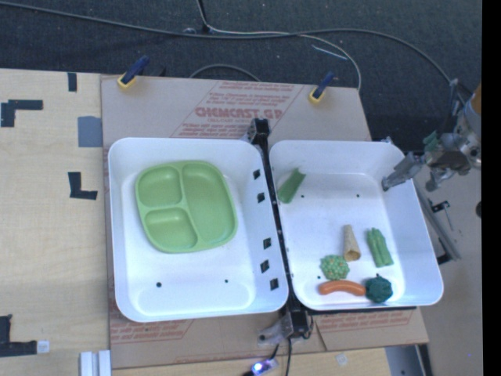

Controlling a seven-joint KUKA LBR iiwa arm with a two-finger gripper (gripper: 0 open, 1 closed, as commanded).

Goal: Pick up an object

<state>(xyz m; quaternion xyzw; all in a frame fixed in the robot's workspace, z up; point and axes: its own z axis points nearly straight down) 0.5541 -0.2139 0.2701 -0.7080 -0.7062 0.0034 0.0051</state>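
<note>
Approach step: gripper (416, 172) hovers at the right bin's (329, 157) three-o'clock rim, fingers spread, nothing between them. Candidate objects cluster at the bin's five o'clock: cone (351, 242), green stick (380, 247), broccoli (334, 267), carrot (342, 288). Next move likely calls for swinging inward toward seven o'clock and descending over one piece.

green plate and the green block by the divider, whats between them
In the camera view, the green plate and the green block are separated by bare white bin floor and the black divider where the two bins meet.
</note>
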